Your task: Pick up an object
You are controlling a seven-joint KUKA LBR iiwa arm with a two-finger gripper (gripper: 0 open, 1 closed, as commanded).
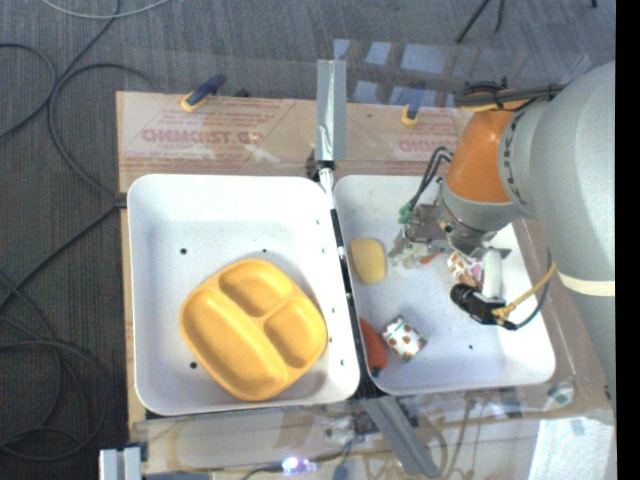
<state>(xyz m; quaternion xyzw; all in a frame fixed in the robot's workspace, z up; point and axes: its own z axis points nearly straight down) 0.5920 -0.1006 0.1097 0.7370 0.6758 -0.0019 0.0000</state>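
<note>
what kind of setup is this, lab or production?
Likely a lab grasping bench, not production: two white bins on a cardboard sheet held by clamps, loose cables over carpet, and toy-like items such as a yellow divided tray.

A divided plate (254, 326) lies in the left bin (160, 218). In the right bin (520, 363), a round lump (368, 260) lies far left, a small box (404, 337) near it, and the gripper (440, 243) is to the right.

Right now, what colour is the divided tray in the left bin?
Yellow tray, camera view.
</note>
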